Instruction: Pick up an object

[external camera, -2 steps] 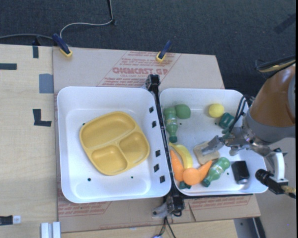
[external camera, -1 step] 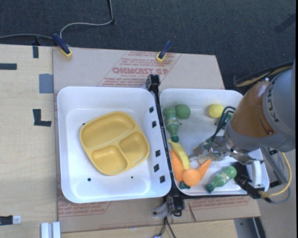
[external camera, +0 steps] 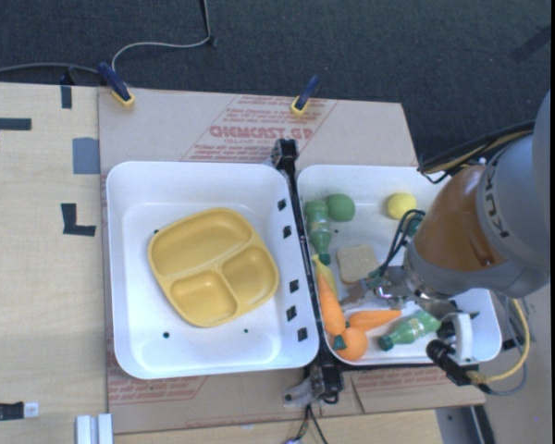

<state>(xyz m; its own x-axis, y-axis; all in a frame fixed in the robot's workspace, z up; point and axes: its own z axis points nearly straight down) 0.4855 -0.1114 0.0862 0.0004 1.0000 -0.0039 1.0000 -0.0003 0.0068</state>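
Grey arm (external camera: 481,229) hangs low over the right bin (external camera: 486,345), gripper (external camera: 388,289) by the orange carrots (external camera: 331,311); finger state I cannot tell. Reaching, I judge; next comes closing on one item.

Arm (external camera: 486,225) hangs over the right bin (external camera: 486,340), above 2 carrots (external camera: 331,308), a green bottle (external camera: 409,329) and a yellow ball (external camera: 400,204); yellow tray (external camera: 213,265) sits in the left bin (external camera: 129,248).

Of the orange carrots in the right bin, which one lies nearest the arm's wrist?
The short carrot lying crosswise, just left of the green bottle. The longer carrot runs along the divider, farther left.
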